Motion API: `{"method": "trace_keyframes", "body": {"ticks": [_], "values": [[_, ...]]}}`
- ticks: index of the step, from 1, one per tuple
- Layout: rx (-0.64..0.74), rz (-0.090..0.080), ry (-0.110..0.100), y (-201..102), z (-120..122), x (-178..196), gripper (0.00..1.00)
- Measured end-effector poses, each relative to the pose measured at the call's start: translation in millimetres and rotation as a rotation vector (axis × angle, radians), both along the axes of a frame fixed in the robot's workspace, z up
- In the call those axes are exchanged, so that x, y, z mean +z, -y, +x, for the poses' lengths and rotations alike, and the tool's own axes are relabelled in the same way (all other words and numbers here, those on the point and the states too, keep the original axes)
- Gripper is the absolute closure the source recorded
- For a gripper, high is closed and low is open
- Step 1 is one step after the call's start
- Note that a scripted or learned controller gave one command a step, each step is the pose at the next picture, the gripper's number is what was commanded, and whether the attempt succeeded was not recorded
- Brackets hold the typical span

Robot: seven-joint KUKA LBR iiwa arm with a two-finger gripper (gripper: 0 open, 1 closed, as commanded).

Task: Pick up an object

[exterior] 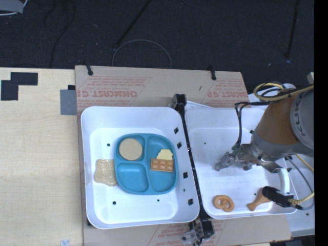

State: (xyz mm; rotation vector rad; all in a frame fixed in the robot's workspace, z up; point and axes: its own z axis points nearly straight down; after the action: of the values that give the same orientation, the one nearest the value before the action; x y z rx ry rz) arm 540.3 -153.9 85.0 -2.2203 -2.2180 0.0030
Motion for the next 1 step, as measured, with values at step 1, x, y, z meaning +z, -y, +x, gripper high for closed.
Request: {"method": "trace_keyframes", "body": {"ticks": [1], "values": [[-0.005, 0.0, 0.002, 1.6, 0.6, 13.6, 1.0]]}}
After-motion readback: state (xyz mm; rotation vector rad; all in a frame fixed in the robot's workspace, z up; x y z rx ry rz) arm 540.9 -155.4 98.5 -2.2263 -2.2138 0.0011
